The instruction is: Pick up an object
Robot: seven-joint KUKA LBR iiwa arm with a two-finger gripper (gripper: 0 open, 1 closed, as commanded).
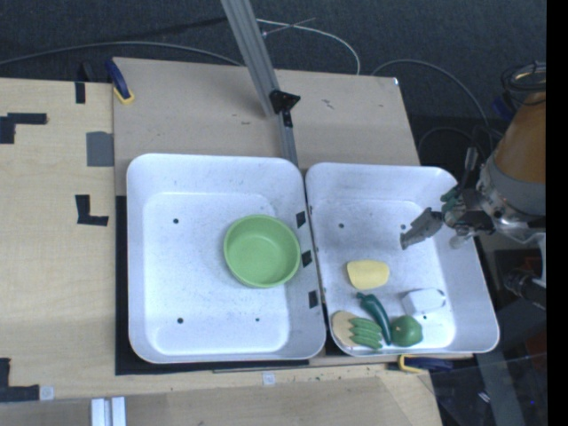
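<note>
Resting flat: pale yellow lemon-ish obj (pixel 367 274)

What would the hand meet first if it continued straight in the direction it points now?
Probably the bare floor of the right bin. The hand points left and downward, and the yellow object lies beside that line, though depth is unclear.

bins (pixel 160 264): white plastic, speckled, slight sheen
bowl (pixel 261 251): green plastic, smooth, matt
bench (pixel 53 264): pale wood grain, matt
pole (pixel 248 38): grey metal
</note>
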